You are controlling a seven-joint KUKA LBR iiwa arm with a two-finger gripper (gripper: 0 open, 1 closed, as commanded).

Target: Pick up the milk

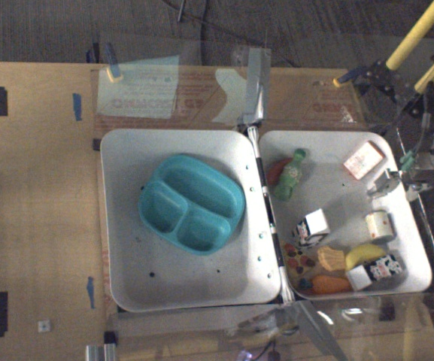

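- The gripper (390, 180) hangs over the right-hand edge of the right bin (329, 153), low beside the pink-and-white box (363, 159); whether it is open or closed I cannot tell, and nothing shows gripped in it
- Two cow-patched cartons could be the milk: the milk carton (312, 226) near the middle of that bin, and a second carton (377, 269) in the front right corner
- From the gripper, the milk carton lies toward the left and nearer the bin's front, with bare bin floor around most of it; the second carton lies almost straight toward the front, past the small can (380, 224)
- The milk carton looks tipped, its white face up and its black-and-white side toward the front left, so its long axis seems to run on that diagonal
- The second carton lies on its side, long axis roughly left to right, touching the banana (363, 253) and just beside the carrot (330, 283), which I judge the more crowded grasp
- The single arm must reach further in for either
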